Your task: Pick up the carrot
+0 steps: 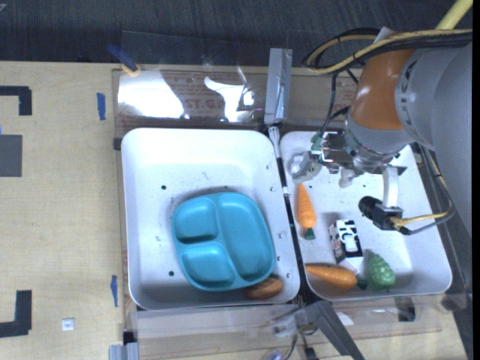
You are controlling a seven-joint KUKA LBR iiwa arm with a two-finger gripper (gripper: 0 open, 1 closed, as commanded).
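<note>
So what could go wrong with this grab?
Two carrots lie in the right bin: one just below the gripper, another near the front, so the target is ambiguous. The nearer carrot lies close to the bin's left wall, which may block a finger. The front carrot lies close beside a green item.

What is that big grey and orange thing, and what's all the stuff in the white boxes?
That is a robot arm, seen by a camera looking down from above. At its end is a grabbing tool. It reaches into the right white bin, which holds two toy carrots: one just below the tool, another near the front edge. Beside that one are a green toy vegetable and a small black-and-white box. The left bin holds a blue divided plate with a brown thing at its edge. The tool holds nothing yet.
</note>
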